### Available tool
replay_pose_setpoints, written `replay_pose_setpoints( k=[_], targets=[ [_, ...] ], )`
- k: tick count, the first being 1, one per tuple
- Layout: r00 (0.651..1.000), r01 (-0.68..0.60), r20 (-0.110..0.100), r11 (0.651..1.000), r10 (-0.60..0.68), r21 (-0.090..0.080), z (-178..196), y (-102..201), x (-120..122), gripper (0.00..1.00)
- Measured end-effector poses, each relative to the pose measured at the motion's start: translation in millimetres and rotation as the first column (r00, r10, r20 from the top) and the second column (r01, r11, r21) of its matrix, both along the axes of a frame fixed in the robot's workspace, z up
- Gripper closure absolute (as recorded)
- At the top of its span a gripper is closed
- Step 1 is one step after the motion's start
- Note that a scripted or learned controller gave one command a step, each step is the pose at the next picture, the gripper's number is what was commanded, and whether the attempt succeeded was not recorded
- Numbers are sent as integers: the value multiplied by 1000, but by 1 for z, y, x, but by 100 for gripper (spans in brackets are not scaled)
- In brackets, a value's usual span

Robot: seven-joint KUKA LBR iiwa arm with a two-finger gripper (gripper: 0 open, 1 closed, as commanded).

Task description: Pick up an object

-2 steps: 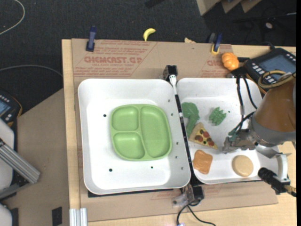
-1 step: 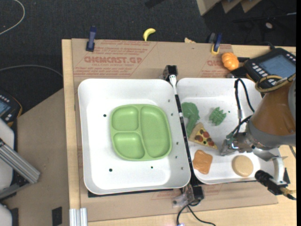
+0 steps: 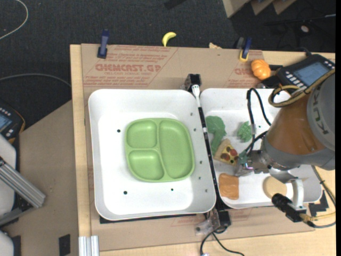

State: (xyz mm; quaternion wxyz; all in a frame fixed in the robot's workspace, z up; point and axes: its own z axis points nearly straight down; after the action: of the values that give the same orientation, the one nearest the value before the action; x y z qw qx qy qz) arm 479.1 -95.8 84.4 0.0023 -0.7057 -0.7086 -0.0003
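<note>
The brown board (image 3: 128,65) under the bins reads "CHEMCAST GP" in red.

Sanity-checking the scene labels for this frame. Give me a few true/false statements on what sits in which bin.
1. The green divided plate lies in the left bin. True.
2. Toy food sits on the plate. False: its compartments hold nothing.
3. The pizza slice lies in the right bin. True.
4. The orange object lies in the right bin. False: it rests on the board behind it.
5. The arm hangs over the left bin. False: over the right bin.
</note>
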Motion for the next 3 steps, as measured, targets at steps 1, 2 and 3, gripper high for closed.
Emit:
replay_pose_setpoints(
  k=[1,2,3],
  targets=[
    [1000,8,5,1000,-8,-7,0,-48,0,100],
    [1000,0,0,1000,0,-1,0,5,0,100],
    [1000,-13,15,1000,13,3,106,132,16,100]
  ],
)
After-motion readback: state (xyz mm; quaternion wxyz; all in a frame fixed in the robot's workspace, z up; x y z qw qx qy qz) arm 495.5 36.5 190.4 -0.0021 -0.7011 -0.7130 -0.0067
